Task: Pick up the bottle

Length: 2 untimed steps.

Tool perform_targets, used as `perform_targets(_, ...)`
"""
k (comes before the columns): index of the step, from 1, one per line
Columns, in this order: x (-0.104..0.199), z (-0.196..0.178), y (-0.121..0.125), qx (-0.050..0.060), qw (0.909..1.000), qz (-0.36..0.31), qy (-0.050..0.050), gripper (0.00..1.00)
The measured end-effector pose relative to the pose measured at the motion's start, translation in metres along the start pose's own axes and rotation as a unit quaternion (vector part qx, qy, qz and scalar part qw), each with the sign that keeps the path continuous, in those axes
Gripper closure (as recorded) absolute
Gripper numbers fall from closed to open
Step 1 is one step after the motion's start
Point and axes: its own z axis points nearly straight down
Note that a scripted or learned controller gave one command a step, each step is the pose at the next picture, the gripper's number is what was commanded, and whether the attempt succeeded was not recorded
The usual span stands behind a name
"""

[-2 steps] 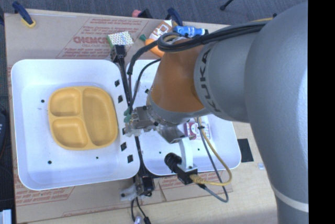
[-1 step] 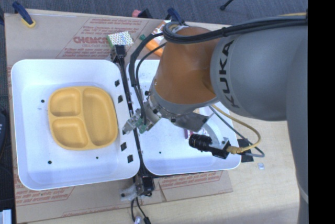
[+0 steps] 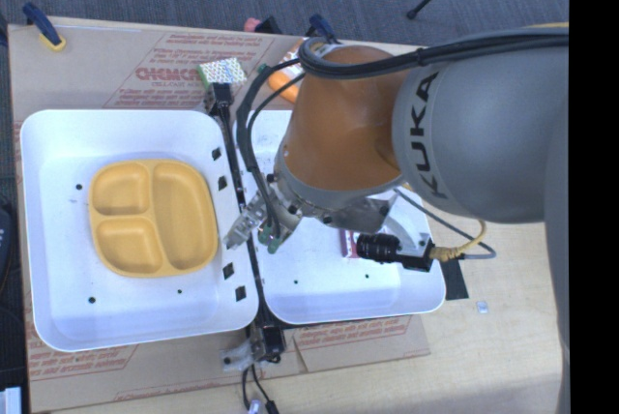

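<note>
White right bin [image 3: 319, 306], arm [image 3: 426, 141] above, bottle hidden.

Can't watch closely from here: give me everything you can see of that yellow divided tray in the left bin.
The yellow tray is a rounded-corner plate of matte, plastic-looking material, divided by raised ridges into three compartments: two smaller ones on its left side and one long one on its right. All three look bare. It lies flat, right side up, slightly rotated, near the middle of the left bin, resting on the bin's white floor. Nothing else touches it; the arm and its tool are over the right bin.
</note>
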Motion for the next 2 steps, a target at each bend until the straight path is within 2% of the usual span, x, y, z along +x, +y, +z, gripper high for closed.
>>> perform_targets(1,0.02,0.052,0.024,0.001,0.9402,-0.341,0.002,1.0)
perform_targets(2,0.031,0.092,0.034,0.001,0.9268,-0.375,0.002,1.0)
